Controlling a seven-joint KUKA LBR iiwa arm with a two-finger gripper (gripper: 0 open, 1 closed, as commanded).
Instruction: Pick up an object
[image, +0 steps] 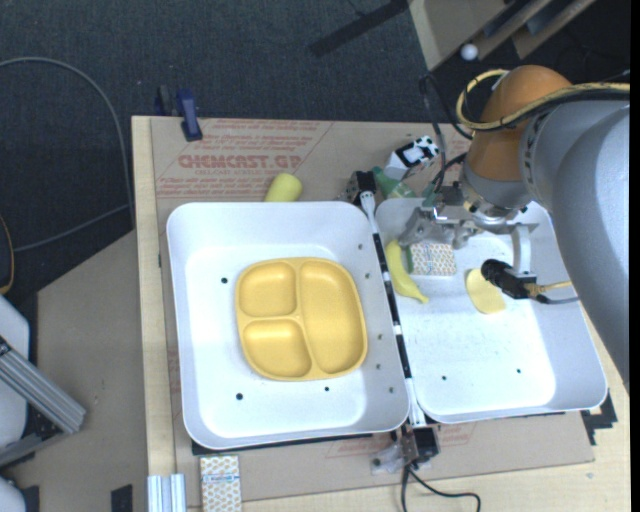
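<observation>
The bench carries two shallow white bins side by side, and the right bin (500, 380) serves as the reference here. The arm (560, 130) enters over the far right corner of this bin, its orange band (510, 110) above the wrist. The gripper (462, 222) hangs low over the far end of the right bin; whether it is released or clenched cannot be told, and nothing is visibly grasped.

Contents of the right bin:
- A banana (402, 276) lies along the left wall of the bin, near the far end.
- A small patterned packet (433, 259) lies just beside the banana, directly below the gripper.
- A pale yellow piece (484, 296) lies to the right of the packet, with a black part of the tool (505, 277) over its far edge.

To the left of the right bin sits the left bin (200, 300), which holds a yellow divided plate (300, 318) with three compartments at its centre.

Beyond the left bin, on the cardboard sheet (240, 160), rests a small yellow object (283, 187). A blue clip (187, 115) sits at the far edge of that sheet.
</observation>
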